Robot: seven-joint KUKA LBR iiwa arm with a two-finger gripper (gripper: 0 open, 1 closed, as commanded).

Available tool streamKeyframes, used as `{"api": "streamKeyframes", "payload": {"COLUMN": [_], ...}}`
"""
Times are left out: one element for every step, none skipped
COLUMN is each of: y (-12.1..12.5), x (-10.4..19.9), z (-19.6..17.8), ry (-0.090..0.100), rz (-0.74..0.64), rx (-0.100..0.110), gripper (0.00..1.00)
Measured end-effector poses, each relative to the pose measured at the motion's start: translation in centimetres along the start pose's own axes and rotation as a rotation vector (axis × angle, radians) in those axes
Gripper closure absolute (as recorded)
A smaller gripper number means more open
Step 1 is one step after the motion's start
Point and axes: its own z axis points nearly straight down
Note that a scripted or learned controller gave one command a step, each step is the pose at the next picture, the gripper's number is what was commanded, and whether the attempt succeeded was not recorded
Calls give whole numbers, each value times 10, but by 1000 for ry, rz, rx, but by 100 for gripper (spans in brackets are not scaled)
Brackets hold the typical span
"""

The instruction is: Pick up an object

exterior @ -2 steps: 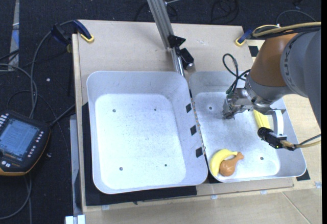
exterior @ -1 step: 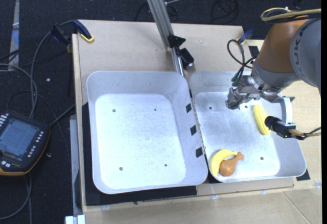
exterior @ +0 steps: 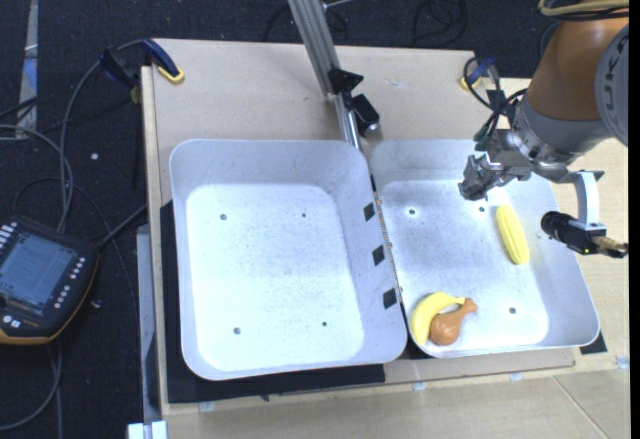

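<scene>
1. At the far left of the frame, a handheld control pendant (exterior: 35, 277) with a lit screen lies on the dark floor, its cables trailing upward.
2. The wooden desk (exterior: 250, 92) fills the middle of the frame, with a blue-and-yellow clamp (exterior: 150, 62) at its upper left corner.
3. The left bin (exterior: 270, 257) sits on the desk, left of centre.
4. An aluminium strut (exterior: 310, 17) slants from the top centre down to where the two bins meet.
5. The right bin (exterior: 480, 257) lies just beside the left one, their rims overlapping along the middle.
6. Near the right bin's lower edge, a yellow banana (exterior: 430, 306) curls against a brown drumstick-shaped toy (exterior: 449, 323); the two touch.
7. The gripper (exterior: 478, 182) hangs over the upper part of the right bin with nothing visibly between its fingers; whether it is released or clenched I cannot tell.
8. A yellow corn cob (exterior: 513, 233) lies in the right bin, near the gripper, below and right of it, apart from it.
9. The arm (exterior: 580, 77) enters from the upper right of the frame.
</scene>
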Motion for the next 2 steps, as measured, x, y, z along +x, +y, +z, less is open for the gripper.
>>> {"api": "streamKeyframes", "payload": {"y": [1, -14], "x": [0, 52], "z": [-41, -48], "ry": [0, 2], "rz": [0, -5], "rx": [1, 3], "gripper": [100, 100]}}
